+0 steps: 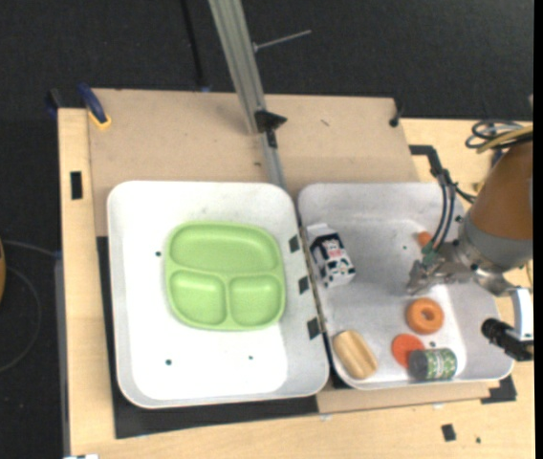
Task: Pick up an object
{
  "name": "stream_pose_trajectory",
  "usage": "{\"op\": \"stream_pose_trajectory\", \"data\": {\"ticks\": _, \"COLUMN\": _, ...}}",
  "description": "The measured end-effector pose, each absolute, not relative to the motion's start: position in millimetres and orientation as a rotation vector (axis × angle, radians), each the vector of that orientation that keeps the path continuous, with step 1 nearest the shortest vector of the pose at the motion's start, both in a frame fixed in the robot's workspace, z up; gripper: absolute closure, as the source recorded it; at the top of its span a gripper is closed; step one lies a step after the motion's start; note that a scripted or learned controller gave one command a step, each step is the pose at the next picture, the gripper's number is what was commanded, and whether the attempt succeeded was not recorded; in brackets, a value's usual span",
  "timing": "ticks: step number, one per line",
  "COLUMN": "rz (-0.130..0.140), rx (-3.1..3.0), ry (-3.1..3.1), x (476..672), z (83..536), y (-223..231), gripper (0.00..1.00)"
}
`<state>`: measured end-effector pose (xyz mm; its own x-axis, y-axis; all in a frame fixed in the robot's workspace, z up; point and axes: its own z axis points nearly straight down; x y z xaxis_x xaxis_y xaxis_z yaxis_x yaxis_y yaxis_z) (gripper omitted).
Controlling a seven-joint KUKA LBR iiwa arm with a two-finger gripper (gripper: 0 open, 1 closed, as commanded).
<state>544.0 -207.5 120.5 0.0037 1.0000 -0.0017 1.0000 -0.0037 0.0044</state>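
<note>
My gripper (426,275) hangs low over the right bin (367,204), near its right side. Just below it an orange ring (425,316) lies on the bin floor, apart from the gripper. A small white and black carton (332,259) stands by the bin's left wall. Along the front wall lie a tan bread-like piece (355,353), a flat orange-red piece (404,346) and a dark green can (434,362) on its side. A small orange bit (424,240) shows just behind the gripper; I cannot tell what it is.
The left bin (138,352) holds a light green divided plate (224,275). A grey metal post (243,65) slants up from between the bins at the back. The arm's grey and orange body (506,208) covers the right bin's far right edge.
</note>
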Motion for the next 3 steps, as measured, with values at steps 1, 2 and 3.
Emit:
{"op": "stream_pose_trajectory", "data": {"ticks": 1, "rz": 0.004, "rx": 2.214, "ry": 2.219, "x": 554.8, "z": 176, "y": -213, "gripper": 1.00}}
{"op": "stream_pose_trajectory", "data": {"ticks": 2, "rz": 0.004, "rx": 2.213, "ry": 2.220, "x": 549.8, "z": 224, "y": -210, "gripper": 1.00}}
{"op": "stream_pose_trajectory", "data": {"ticks": 3, "rz": 0.005, "rx": 2.212, "ry": 2.220, "x": 553.4, "z": 269, "y": -209, "gripper": 1.00}}
